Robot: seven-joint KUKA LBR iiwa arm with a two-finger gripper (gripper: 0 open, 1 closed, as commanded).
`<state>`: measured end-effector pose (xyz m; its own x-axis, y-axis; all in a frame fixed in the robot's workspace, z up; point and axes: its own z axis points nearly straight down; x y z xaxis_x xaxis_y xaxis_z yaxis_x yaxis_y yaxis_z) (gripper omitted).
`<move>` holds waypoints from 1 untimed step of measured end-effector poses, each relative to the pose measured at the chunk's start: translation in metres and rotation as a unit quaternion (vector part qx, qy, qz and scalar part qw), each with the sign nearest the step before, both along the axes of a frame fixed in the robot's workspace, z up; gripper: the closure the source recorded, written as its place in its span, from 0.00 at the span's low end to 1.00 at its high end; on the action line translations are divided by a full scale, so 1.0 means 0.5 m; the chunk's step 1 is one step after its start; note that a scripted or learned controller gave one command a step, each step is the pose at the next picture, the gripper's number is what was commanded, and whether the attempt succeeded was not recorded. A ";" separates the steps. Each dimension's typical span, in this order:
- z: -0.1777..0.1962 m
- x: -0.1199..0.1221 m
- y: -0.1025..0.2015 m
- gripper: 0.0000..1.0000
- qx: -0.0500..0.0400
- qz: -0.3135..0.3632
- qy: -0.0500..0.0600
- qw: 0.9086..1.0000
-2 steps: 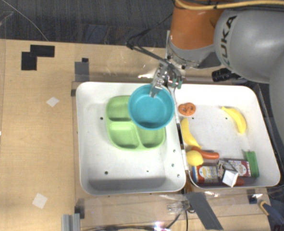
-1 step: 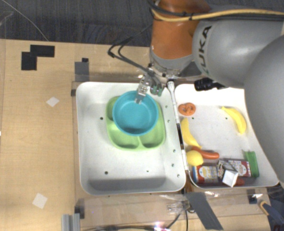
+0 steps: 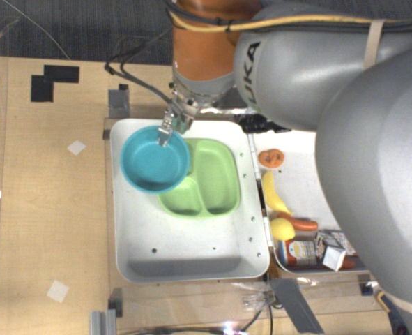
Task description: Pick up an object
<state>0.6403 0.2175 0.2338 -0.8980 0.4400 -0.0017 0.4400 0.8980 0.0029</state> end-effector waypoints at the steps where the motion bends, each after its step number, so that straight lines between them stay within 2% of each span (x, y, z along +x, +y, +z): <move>1: 0.078 0.037 0.036 1.00 0.000 -0.002 -0.002 1.000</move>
<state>0.6589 0.2354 0.2726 -0.8959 0.4443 -0.0048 0.4443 0.8959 0.0047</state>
